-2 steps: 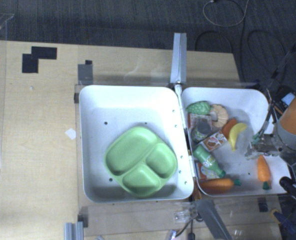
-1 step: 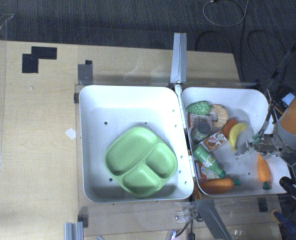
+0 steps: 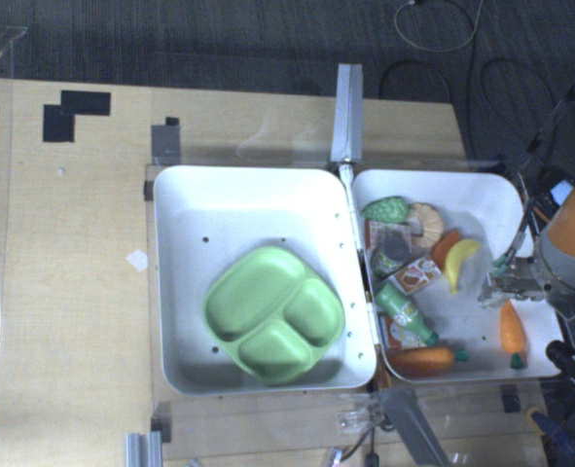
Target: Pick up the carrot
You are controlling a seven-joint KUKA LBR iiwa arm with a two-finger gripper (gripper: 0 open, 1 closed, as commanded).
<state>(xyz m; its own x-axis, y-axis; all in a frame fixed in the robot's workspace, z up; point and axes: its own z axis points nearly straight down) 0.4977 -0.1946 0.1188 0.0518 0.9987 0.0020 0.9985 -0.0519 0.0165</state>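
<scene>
The carrot (image 3: 512,329), a short orange cone with a green stub at its near end, lies in the right bin (image 3: 482,185) close to the right wall. My gripper (image 3: 499,285) hangs directly over the carrot's far end, at or just above it. I cannot tell whether it touches the carrot. The grey arm with its orange band (image 3: 571,224) reaches in from the right edge.
Toy food crowds the right bin's left half: a yellow banana (image 3: 460,262), a green leafy piece (image 3: 386,208), a green bottle (image 3: 405,319), packets (image 3: 418,276) and a long orange piece with a green end (image 3: 424,360) by the front wall. A green divided tray (image 3: 272,312) lies in the left bin (image 3: 199,202).
</scene>
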